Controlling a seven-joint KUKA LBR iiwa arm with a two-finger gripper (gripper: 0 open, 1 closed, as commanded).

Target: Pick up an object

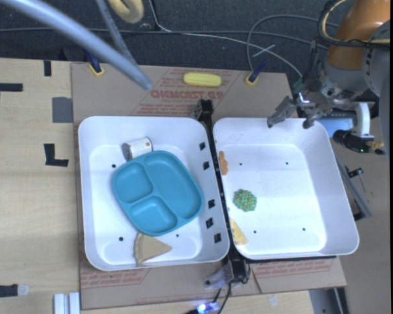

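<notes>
My gripper [293, 118] hangs over the far rim of the right bin [314, 241], its two fingers spread open with nothing between them. In that bin lie a green knobbly ball [245, 200] near the middle, a small orange piece [223, 163] by the left wall, and a tan wedge [238, 233] near the front left corner. The left bin [92, 175] holds a blue divided plate [157, 191], a small white cup on its side [137, 148] behind the plate, and a tan triangular piece [149, 247] in front of it.
A yellow banana-shaped object [202, 79] lies on the cardboard behind the bins. Black clips [205, 110] join the bins along the shared wall. A grey tube [72, 25] crosses the upper left. Cables [268, 51] loop behind the right bin.
</notes>
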